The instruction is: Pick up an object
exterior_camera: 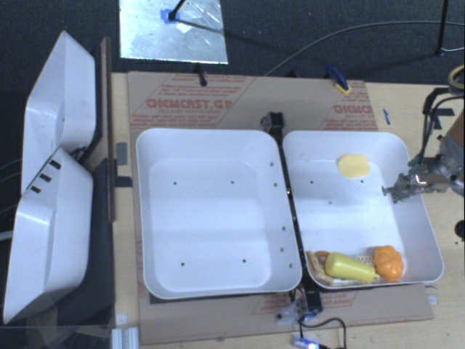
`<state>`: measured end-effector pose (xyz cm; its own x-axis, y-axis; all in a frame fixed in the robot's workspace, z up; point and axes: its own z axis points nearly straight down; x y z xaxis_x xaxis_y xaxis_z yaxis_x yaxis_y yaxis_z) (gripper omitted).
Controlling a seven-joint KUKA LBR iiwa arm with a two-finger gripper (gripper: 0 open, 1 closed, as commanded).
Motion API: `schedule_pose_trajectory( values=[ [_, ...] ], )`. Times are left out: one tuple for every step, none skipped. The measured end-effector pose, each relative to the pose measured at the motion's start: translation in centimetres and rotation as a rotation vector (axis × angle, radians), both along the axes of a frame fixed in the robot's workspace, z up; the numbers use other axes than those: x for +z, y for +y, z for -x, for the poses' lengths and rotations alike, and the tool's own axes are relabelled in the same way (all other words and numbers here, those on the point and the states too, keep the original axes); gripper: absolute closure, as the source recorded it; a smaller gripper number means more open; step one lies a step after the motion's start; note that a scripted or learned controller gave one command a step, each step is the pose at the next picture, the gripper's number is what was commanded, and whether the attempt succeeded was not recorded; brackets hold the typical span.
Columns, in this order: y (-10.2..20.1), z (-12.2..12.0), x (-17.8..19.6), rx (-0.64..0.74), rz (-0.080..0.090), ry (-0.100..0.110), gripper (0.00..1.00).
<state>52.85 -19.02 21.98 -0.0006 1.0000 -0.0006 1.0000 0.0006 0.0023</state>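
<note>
The right bin (414, 217) holds a pale yellow round piece (354, 166) near its far wall. Along its near wall lie a yellow bottle-shaped object (351, 267), an orange fruit-like object (389, 262) and a tan flat item (317, 260) partly under the yellow one. My gripper (396, 190) hangs over the bin's right rim, pointing left, to the right of and a little nearer than the round piece and well clear of the objects at the near wall. I see nothing in it.
The left bin (211, 213) stands beside the right one, with a black divider clamp (289, 195) between them. Two spare white bins (51, 180) lean at the far left. Cables (436, 115) run by the arm at the right.
</note>
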Motion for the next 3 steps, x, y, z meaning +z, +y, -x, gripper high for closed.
schedule_pose_trajectory(
  values=[
    [5.9,0.1,-0.5,0.004,-0.001,0.002,1.0],
    [11.4,0.6,-0.6,0.005,-0.002,0.002,1.0],
    [17.6,0.3,-0.3,0.005,-0.002,0.002,1.0]
  ],
)
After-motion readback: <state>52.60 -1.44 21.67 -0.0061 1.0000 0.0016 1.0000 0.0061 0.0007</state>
